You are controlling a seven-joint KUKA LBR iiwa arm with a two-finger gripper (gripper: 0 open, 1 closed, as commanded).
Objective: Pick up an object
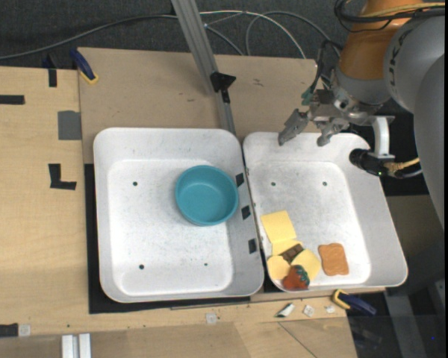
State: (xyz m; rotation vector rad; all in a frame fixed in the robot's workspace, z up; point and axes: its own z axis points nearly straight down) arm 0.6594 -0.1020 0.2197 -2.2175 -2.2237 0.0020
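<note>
Toward the upper right of the frame, the gripper hangs over the back rim of the right bin, its two fingers spread well apart with nothing between them and touching no object. Down at the lower front of that bin lie a yellow block, an orange piece and a small dark and red cluster. Left of centre, a teal bowl sits in the left bin.
</note>
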